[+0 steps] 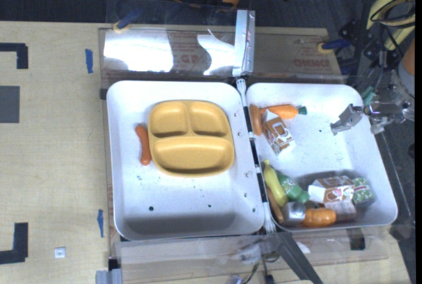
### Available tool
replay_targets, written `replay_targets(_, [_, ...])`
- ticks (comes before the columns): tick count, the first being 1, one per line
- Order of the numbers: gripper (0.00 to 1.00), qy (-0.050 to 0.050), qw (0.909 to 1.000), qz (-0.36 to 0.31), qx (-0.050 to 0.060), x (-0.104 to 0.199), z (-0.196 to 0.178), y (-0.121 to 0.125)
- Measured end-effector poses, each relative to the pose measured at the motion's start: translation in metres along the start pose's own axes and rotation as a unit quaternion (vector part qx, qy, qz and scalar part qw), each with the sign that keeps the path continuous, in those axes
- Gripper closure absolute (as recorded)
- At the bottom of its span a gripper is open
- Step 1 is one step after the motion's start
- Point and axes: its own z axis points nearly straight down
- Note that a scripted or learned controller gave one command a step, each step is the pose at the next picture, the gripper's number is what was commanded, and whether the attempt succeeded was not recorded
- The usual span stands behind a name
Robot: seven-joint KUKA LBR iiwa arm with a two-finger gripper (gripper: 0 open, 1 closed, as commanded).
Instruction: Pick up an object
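Objects to choose from lie mostly in the right white bin: a small brown-and-white carton near that bin's upper left corner with an orange carrot-shaped toy just above it, touching or nearly so, and a heap along the bin's lower wall made of a yellow banana-shaped toy, a green bottle-like piece, a clear bag of packaged goods and an orange lump. My pincer hangs over the bin's upper right part, above bare white floor, with nothing between its fingers (how wide they stand I cannot tell from this slant).

I would go for the carton. It sits apart from the heap, with bare floor to its right and below it, so I judge the fingers could straddle it without dragging a neighbour. I would turn the wrist so the fingers close across its narrow sides and come straight down.

As for edges, the carton lies close to the divider wall between the two bins, so the finger on that side has little room. The carrot crowds its top edge. The heap is packed against the lower wall and overlapping, a poorer bet. Open travel room is the bin's middle and upper right. The left white bin holds a yellow divided plastic tray and a thin orange stick-shaped toy beside it, well apart from my reach now.
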Motion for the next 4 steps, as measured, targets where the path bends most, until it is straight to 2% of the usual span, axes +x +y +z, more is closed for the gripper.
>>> replay_targets(1, [0.0, 0.0, 0.9987, 0.052, -0.001, 0.025, 0.096, -0.022])
replay_targets(2, [0.0, -0.003, 0.9994, 0.033, -0.013, 0.028, 0.153, -0.058])
replay_targets(3, [0.0, -0.001, 0.994, -0.109, -0.003, 0.074, 0.151, 0.018])
replay_targets(4, [0.0, -0.002, 1.0, 0.006, -0.003, 0.068, 0.156, 0.072])
